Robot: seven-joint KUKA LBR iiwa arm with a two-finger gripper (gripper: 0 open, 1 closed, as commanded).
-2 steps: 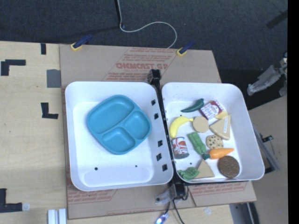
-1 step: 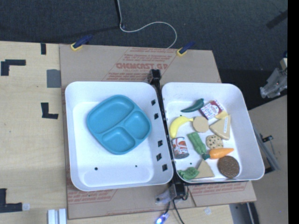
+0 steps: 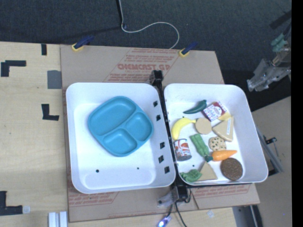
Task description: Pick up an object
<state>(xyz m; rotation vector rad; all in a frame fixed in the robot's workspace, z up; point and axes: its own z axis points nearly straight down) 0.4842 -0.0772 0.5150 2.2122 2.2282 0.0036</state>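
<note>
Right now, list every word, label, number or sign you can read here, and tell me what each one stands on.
"CHEMGRAT GR...", roughly, in red print on the cardboard sheet under the bins; blurred, so the spelling is uncertain.
Smaller red lines beneath it: too blurred to read.
Red and white label on the small can: too small to read.
Dark red packet with a white patch: print unreadable.
Red print on the cardboard's lower edge: unreadable.

Grey metallic pincer [image 3: 267,74], teal parts.
</note>
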